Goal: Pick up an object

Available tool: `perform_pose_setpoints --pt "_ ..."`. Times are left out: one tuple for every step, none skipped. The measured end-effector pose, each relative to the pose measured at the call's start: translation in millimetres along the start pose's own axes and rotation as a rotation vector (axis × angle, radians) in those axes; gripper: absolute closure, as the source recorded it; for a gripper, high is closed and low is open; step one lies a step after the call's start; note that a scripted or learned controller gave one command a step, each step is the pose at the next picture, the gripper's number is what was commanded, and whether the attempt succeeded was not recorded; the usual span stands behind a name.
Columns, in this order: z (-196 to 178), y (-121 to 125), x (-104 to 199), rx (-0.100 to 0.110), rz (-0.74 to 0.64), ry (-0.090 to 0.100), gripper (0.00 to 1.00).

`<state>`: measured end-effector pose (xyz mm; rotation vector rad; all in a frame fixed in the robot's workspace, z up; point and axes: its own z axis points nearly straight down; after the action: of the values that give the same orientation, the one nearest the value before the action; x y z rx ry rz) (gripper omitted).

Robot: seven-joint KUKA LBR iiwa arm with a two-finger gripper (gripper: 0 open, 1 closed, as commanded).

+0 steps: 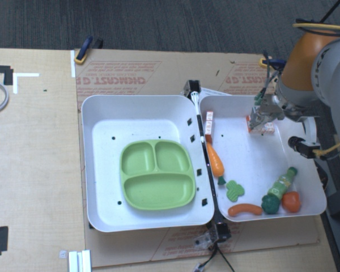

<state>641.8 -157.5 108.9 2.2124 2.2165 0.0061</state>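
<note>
Two-finger gripper low in right white bin, at small red-white object. Finger state: cannot tell. Grasp unconfirmed; lift remaining.

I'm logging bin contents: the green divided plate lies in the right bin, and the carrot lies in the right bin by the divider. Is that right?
Not quite. The camera view shows the green divided plate in the left bin, not the right. The carrot does lie in the right bin by the divider.
</note>
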Motion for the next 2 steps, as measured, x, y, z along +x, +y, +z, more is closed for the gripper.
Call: perform_pose_setpoints --pt "0 0 0 0.000 0.000 0.000 0.00" --pt "-10 1 0 -0.001 -0.002 -0.001 1.00"
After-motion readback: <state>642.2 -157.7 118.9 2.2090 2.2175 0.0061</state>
